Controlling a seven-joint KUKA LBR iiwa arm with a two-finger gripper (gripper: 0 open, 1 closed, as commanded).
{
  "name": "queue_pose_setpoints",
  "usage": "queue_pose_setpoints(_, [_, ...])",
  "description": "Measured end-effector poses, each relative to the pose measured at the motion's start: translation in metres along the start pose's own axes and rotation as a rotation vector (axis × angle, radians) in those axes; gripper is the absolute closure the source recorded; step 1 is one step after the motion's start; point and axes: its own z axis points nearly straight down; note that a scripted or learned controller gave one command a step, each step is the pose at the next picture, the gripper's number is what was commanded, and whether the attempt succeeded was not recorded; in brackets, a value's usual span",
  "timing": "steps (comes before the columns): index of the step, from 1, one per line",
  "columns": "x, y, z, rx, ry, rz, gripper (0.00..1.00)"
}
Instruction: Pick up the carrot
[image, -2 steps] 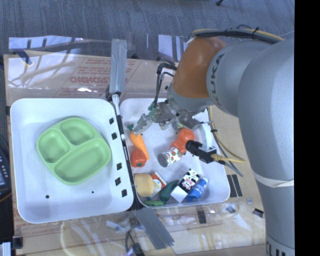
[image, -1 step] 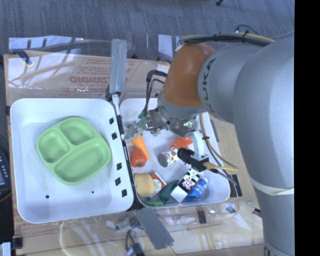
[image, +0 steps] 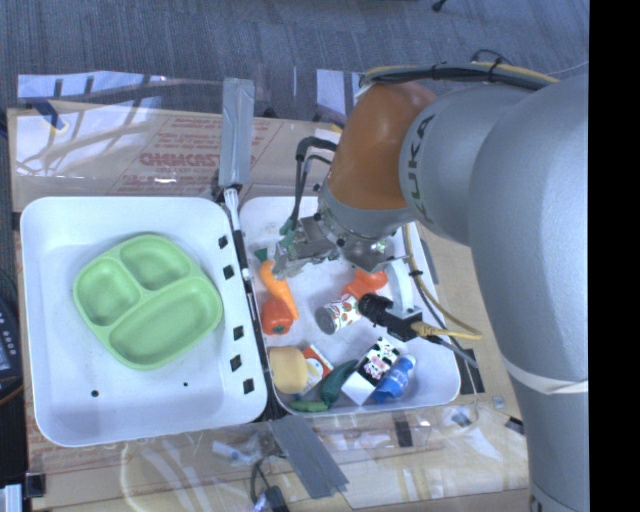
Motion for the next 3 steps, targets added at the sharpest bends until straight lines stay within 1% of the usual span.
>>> queue_pose_setpoints(1, [0.0258, -0.0053, -0.0289, -0.011, -0.003, -0.184, 1.0])
queue_pose_setpoints(2, [0.0257, -0.0057, -0.0364, -0.006, -0.002, -0.187, 1.0])
queue_pose_setpoints(3, [0.0258, -0.0057, -0.0364, -0.005, -0.003, -0.188, 0.0])
